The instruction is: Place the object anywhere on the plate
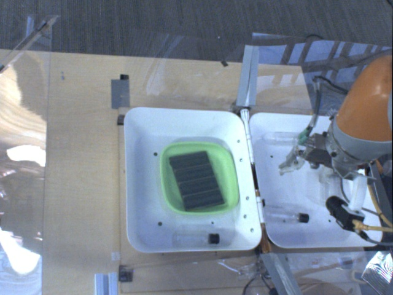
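A green plate [169, 165] sits in the middle of the left bin [141, 134]. A dark grey ridged block [195, 180] lies flat on the plate, a little tilted. My gripper [295, 152] hangs over the right bin [276, 189], well to the right of the plate and apart from the block. Its fingers [287, 163] are spread open and point left, with nothing between them. The orange band [368, 103] of the arm rises behind it.
A small clear tube with a black cap [209, 238] lies near the left bin's front wall. Another capped clear tube [287, 216] lies in the right bin, and a clear piece [279, 138] near that bin's back. A metal post [247, 78] stands behind the divide.
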{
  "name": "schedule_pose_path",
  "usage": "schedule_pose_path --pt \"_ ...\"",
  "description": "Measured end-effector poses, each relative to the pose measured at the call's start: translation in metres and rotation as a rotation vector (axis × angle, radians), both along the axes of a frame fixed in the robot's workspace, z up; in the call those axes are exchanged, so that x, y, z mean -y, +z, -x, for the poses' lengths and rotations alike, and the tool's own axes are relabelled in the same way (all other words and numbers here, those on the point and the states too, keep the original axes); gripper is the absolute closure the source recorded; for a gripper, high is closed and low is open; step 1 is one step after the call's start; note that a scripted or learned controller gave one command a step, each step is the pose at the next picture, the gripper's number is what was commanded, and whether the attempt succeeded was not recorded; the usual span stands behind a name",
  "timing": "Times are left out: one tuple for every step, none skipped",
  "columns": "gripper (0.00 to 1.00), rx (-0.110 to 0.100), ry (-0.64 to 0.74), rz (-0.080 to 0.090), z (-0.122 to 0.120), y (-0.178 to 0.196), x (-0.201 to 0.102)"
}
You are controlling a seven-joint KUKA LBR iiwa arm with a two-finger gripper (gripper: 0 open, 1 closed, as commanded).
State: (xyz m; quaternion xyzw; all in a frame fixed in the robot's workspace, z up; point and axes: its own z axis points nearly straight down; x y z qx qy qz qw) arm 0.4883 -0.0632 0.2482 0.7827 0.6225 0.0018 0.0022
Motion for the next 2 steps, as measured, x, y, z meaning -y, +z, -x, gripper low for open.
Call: schedule_pose_path --pt "0.00 0.007 -0.119 0.001 -0.001 0.130 0.049" --pt "0.00 -0.001 0.073 0.002 0.000 0.069 0.102"
